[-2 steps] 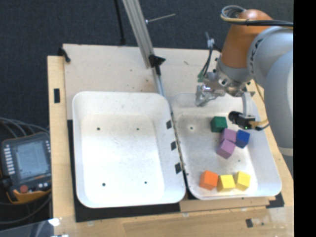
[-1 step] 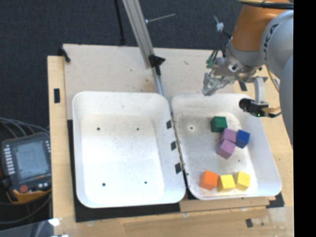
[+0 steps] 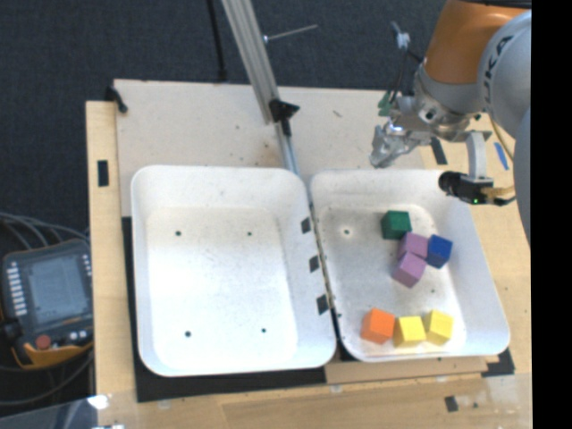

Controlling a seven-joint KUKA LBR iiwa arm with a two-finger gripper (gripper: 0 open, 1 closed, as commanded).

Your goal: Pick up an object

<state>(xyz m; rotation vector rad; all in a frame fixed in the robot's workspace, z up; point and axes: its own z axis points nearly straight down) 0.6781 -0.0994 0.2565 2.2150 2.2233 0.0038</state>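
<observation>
Blocks (image 3: 413,257) crowd right bin (image 3: 357,347); left bin (image 3: 223,181) open

A pale wooden bench (image 3: 206,119) carries two shallow white bins set side by side, their inner rims touching along the middle. The left bin (image 3: 143,195) lies toward nine o'clock, the right bin (image 3: 487,280) toward three o'clock. Under both, a black mat (image 3: 223,381) shows along the six o'clock edge. A slanted aluminium post (image 3: 255,56) rises from the bench at twelve o'clock, just above the seam between the bins. Small black marks dot the bare board near eleven o'clock.
</observation>
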